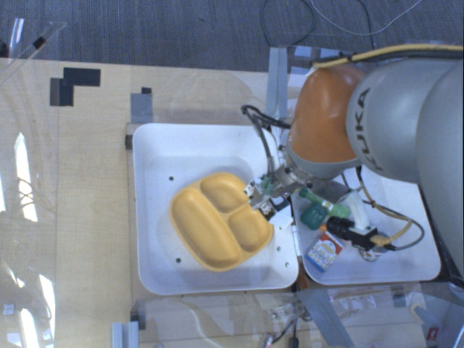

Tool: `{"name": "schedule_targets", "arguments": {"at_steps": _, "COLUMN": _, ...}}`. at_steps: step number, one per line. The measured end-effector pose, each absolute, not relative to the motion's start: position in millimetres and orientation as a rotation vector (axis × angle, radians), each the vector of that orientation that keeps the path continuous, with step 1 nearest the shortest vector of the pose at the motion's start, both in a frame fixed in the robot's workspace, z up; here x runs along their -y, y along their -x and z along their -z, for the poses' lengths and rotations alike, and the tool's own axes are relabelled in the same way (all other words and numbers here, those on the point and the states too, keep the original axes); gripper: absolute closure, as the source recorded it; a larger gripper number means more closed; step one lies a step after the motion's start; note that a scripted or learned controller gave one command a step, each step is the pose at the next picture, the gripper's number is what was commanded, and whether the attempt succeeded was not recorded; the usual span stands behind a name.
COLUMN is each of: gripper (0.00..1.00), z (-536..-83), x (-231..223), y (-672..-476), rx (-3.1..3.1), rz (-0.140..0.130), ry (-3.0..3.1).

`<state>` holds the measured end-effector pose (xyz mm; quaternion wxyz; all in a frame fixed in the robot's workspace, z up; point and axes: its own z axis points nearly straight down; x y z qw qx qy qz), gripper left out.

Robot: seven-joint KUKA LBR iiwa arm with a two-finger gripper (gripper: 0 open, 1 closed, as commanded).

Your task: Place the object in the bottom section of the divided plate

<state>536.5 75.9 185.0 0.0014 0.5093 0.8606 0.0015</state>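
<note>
A yellow divided plate [217, 223] lies in the left white bin [156, 194], with one long section on its left and two smaller sections at its top and right. My gripper [262, 196] hangs over the plate's right rim, at the ridge between the two smaller sections. Small green and white parts show at its tip, and I cannot tell whether they are an object or part of the tool. The grey arm with its orange band [326, 114] covers much of the right bin.
In the right bin [417, 267] lie a green bottle [317, 212] close to the bin divider and a small printed carton [324, 253] near the front edge. Cables trail over the bench behind the bins.
</note>
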Motion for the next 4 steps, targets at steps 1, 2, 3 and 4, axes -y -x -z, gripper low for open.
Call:
{"name": "schedule_targets", "arguments": {"at_steps": 1, "gripper": 1.0, "z": -185.0, "x": -51.2, "y": -487.7, "rx": -2.68, "rz": -0.005, "ry": -1.633}}
{"name": "schedule_targets", "arguments": {"at_steps": 2, "gripper": 1.0, "z": -184.8, "x": -102.0, "y": -538.3, "rx": -2.656, "rz": -0.006, "ry": -1.671}}
{"name": "schedule_targets", "arguments": {"at_steps": 3, "gripper": 0.0, "z": -185.1, "x": -101.8, "y": -538.4, "rx": -2.656, "rz": -0.006, "ry": -1.672}}
{"name": "schedule_targets", "arguments": {"at_steps": 4, "gripper": 0.0, "z": -117.6, "x": -142.2, "y": -562.0, "rx": -2.693, "rz": -0.002, "ry": -1.616}}
